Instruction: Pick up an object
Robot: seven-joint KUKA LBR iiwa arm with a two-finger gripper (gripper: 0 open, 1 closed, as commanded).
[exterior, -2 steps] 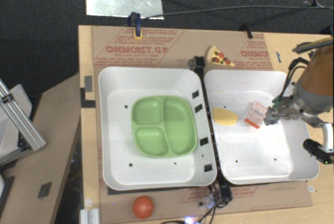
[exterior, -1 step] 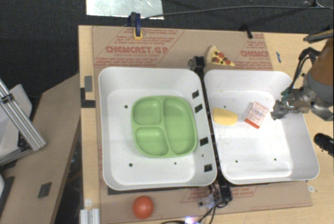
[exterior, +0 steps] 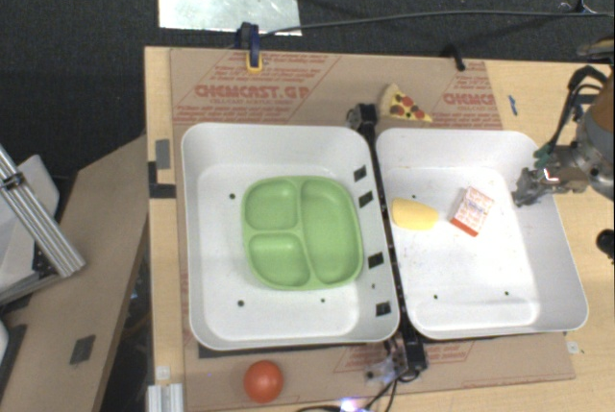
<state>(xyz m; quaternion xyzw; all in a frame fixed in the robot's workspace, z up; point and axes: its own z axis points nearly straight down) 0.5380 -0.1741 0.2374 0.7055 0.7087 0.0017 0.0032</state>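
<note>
Overhead, the gripper (exterior: pixel 531 186) hangs at the right bin's (exterior: pixel 500 304) far right rim, its finger state beyond telling, so a good pick means crossing inward and dropping squarely over one item before closing. That bin holds two candidates, one yellow piece (exterior: pixel 415 214) beside one red-and-white packet (exterior: pixel 472 210), while the left bin (exterior: pixel 216 304) carries one green divided tray (exterior: pixel 302 231); one orange ball (exterior: pixel 262 380) and one pizza-slice toy (exterior: pixel 405 105) lie outside.

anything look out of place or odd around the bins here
Two things lie outside the bins. A pizza slice toy sits on the bench behind them, near where they meet, and a red ball rests on the bench in front of the left bin, which holds a green divided plate.
</note>
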